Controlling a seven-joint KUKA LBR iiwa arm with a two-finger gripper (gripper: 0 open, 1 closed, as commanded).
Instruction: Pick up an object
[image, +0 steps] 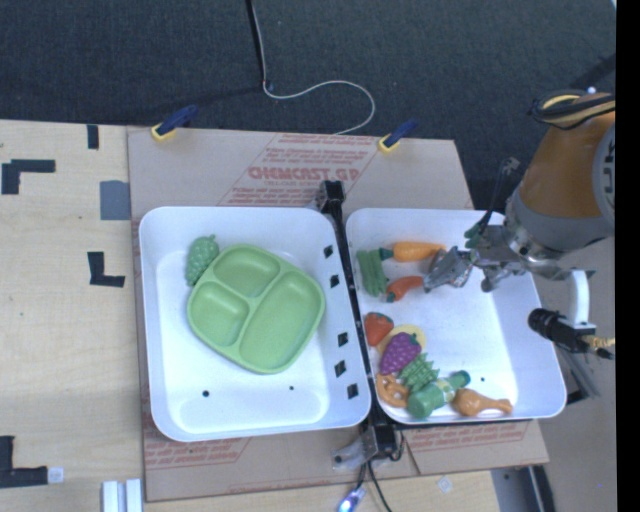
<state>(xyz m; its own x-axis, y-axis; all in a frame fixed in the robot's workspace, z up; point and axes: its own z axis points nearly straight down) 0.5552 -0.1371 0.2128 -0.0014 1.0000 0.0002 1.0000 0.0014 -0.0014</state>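
Grey metal is what you see at the gripper (447, 268), which hangs low over the upper part of the right bin (505, 330); whether it is spread or closed you cannot tell at this size, and nothing shows gripped in it. Just to its left and slightly above lies an orange carrot (417, 250), and just below-left of it a smaller red-orange pepper (404, 288), with a dark green vegetable (371, 270) a little farther left. Well below it sit a purple bunch of grapes (397, 352) and, nearer the bin's front edge, an orange gourd (480, 404). Far to the left, in the left bin (170, 380), you have a green divided plate (256, 308).
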